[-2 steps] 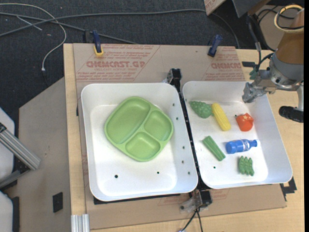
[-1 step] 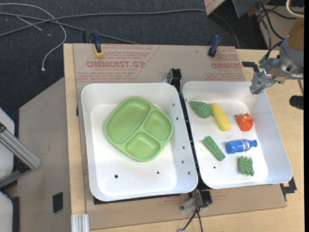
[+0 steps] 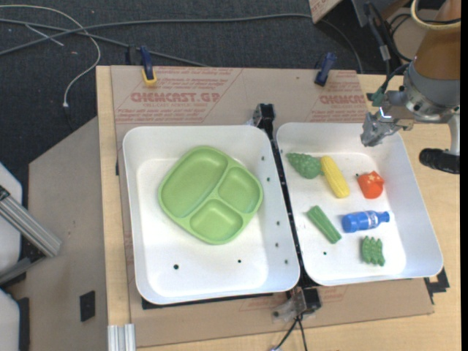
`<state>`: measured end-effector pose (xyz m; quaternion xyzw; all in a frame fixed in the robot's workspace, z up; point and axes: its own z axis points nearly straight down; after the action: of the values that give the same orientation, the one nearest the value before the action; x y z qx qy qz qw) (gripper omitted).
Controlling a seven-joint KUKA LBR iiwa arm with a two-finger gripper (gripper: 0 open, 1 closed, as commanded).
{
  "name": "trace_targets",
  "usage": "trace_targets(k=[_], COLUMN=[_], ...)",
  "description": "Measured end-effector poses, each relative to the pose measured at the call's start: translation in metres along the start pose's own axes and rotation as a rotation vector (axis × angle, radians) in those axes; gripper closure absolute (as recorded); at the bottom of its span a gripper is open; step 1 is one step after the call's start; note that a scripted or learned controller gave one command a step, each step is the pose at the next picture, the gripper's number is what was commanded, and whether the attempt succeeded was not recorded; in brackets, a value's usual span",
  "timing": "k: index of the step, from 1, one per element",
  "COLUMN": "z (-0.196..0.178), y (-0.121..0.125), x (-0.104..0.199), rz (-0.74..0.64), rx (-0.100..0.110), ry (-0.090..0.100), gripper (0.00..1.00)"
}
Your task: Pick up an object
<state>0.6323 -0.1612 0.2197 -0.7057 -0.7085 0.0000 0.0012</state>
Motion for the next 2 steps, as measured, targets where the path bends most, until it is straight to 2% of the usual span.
trace_targets(k=[1,2], z=[0.008,-0.006], y=[-0.001,-0.009], x=[0.053,0.108], rz=[-0.001,-0.001], rx=[0.001,0.000], ry=[0.001,0.001], gripper=[1.00,1.00])
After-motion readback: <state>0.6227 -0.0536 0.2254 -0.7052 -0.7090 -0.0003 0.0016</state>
